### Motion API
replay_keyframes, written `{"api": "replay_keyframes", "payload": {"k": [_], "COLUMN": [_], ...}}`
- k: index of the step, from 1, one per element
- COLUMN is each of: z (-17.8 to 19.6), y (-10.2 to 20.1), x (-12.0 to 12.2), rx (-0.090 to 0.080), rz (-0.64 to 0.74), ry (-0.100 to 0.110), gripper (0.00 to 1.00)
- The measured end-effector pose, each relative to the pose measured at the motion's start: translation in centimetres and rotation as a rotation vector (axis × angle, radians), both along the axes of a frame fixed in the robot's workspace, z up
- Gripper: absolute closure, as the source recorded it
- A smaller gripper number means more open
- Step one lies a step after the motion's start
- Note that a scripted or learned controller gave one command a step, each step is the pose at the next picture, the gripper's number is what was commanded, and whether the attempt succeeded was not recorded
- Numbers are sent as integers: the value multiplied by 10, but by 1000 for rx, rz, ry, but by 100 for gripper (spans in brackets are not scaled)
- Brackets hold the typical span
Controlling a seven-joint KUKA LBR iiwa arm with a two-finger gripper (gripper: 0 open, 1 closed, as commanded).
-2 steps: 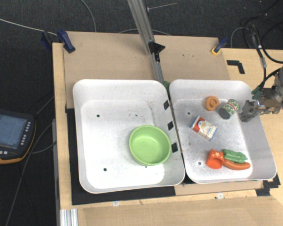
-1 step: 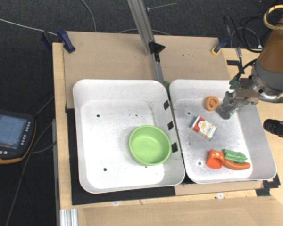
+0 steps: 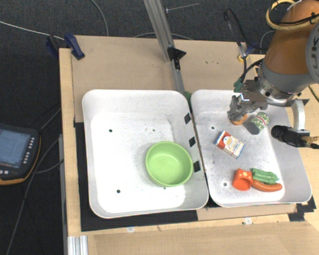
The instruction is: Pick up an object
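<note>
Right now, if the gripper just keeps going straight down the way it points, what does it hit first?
Most likely the small orange object directly under the gripper in the right bin; the green-labelled can lies just beside it. Depth is unclear from above, so it may already be touching.

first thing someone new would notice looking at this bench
Probably the bright green bowl, alone in the left bin near its right wall. Next, the grey arm with its orange band reaching in from the right, its gripper low over the back of the right bin, next to a small can. Nearer the front lie a small carton and an orange and green toy.
</note>
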State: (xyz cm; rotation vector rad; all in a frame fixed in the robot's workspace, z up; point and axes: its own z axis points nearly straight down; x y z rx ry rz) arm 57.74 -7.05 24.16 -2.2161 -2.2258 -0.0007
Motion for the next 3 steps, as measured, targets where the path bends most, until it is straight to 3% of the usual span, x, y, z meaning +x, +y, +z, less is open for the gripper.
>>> {"api": "replay_keyframes", "payload": {"k": [3], "z": [-15], "y": [132], "x": [62], "rx": [0], "rz": [-1], "ry": [0], "gripper": [100]}}
